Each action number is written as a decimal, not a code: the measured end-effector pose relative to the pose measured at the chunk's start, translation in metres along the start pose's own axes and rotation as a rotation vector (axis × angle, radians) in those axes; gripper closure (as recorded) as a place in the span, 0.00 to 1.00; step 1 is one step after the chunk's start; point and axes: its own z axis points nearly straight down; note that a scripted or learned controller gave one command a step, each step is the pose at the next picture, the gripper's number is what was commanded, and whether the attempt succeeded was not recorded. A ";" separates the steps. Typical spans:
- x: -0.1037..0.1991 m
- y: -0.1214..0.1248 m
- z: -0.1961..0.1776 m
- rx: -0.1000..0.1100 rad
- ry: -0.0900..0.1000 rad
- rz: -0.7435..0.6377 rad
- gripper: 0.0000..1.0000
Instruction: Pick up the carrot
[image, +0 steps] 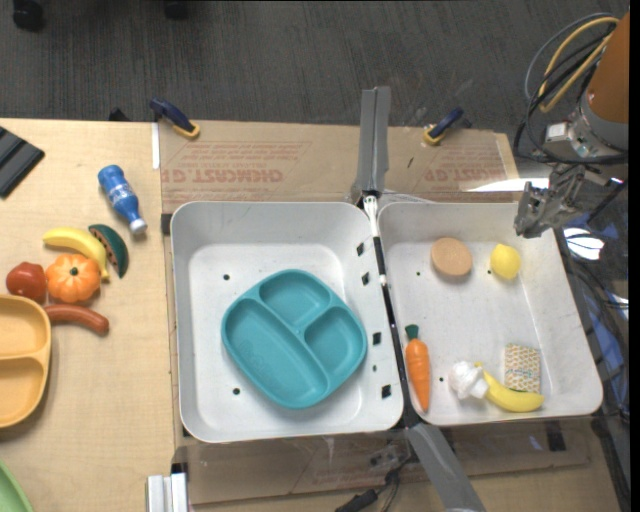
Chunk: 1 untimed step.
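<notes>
The carrot is orange with a green top and lies lengthwise against the left wall of the right bin, near its front. My gripper hangs over the bin's back right corner, far from the carrot and close to the lemon. I see nothing held in it.
The right bin also holds a tan round cookie, a banana, a white garlic piece and a cracker. A teal divided plate fills the left bin. Toy foods and a blue bottle lie on the bench at left.
</notes>
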 end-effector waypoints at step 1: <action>0.035 0.037 -0.100 0.000 0.000 -0.022 1.00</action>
